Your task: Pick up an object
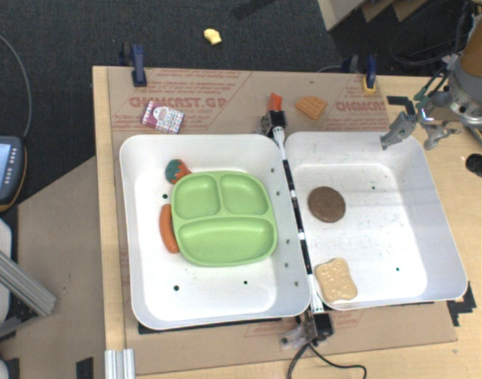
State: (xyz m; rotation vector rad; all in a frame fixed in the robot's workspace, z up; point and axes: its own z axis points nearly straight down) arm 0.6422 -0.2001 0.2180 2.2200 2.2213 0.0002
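Hand parked at 1 o'clock corner of right bin, fingers spread apart, gripping nothing, so prob. waiting above before descent. Candidates to pick: brown disc near bin's 9 o'clock, cracker at 7 o'clock. Left bin carries green tray, crowding carrot at its 9 o'clock edge, harder to reach.

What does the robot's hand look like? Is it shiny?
The gripper is dull grey metal, with two thin, pointed fingers like small tongs. Above them sits a rounded grey wrist, and a thin green cable runs alongside it.
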